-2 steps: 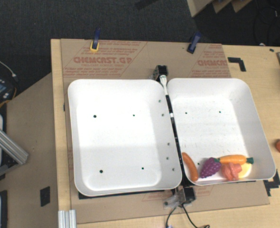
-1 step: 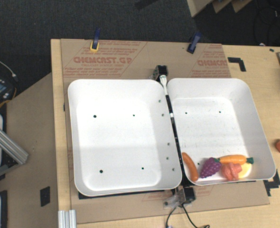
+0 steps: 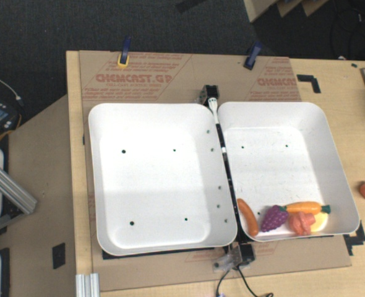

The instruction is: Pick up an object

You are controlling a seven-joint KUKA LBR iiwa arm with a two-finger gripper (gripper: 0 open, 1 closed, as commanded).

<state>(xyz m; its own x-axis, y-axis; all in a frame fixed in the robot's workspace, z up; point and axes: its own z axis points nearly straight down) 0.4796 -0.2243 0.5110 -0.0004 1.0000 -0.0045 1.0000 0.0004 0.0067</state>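
Toy food is sitting huddled in the near corner of the right bin [image 3: 331,141]

I can't tell the gripper's state from here. A sausage [image 3: 247,217], purple grapes [image 3: 273,218] and a carrot [image 3: 306,207], its length running left to right, are lying along the near wall. The board underneath is reading "CHEMCAST".

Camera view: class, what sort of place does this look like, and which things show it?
Probably a lab test bench: two white bins side by side on a clamped board, with toy food clustered in the right bin's near corner.
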